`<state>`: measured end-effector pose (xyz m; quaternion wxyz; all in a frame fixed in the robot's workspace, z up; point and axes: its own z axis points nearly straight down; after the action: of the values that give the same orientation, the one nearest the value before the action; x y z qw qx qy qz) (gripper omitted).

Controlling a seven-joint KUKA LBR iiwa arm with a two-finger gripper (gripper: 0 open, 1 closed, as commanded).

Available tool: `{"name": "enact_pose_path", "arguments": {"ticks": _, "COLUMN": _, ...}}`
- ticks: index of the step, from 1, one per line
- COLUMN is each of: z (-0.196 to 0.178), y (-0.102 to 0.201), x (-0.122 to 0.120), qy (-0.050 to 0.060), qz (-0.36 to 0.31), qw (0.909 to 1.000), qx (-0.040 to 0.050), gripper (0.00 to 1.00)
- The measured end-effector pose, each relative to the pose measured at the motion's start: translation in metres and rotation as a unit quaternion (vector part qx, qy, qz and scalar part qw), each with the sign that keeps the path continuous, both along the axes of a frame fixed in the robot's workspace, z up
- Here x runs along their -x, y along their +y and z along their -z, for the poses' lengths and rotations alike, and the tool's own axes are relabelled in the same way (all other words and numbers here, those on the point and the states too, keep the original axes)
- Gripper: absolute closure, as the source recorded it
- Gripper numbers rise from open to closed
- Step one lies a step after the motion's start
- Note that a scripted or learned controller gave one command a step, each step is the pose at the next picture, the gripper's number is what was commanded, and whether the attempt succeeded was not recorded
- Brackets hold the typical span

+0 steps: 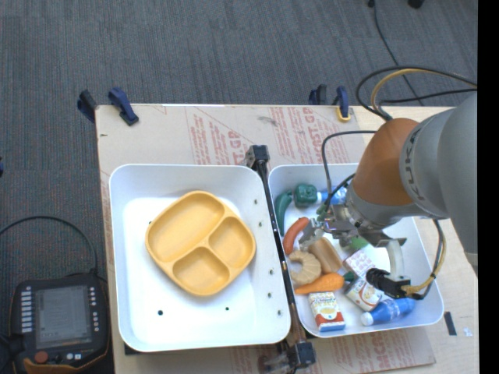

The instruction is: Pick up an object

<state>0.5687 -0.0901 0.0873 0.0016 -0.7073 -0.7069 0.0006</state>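
The right white bin [433,302] holds a pile of toy food. In it lie a green toy [300,195], a red-orange pepper [295,232], a tan ring-shaped bagel [304,267], a beige bread roll [326,252], an orange carrot [320,284], a small printed carton [329,310], a can [362,293] and a blue bottle [387,312]. My gripper [334,228] is down in this bin, just above the bread roll and next to the pepper. The wrist and its cables hide the gripper's tip.
The left white bin [125,209] holds a yellow divided plate [200,243]. Clamps [123,104] grip the cardboard-covered bench [195,131] at the back. A teach pendant [56,318] lies on the floor at lower left. Cables [390,84] loop behind the arm.
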Motion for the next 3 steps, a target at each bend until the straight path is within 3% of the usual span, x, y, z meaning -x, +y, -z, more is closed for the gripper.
{"name": "enact_pose_path", "arguments": {"ticks": 1, "z": -0.011, "y": 0.0, "x": -0.001, "qy": -0.001, "qz": 0.001, "qw": 1.0, "qx": -0.0004, "gripper": 1.0}}
{"name": "enact_pose_path", "arguments": {"ticks": 3, "z": -0.03, "y": 0.0, "x": -0.002, "qy": -0.001, "qz": 0.002, "qw": 1.0, "qx": -0.0012, "gripper": 1.0}}
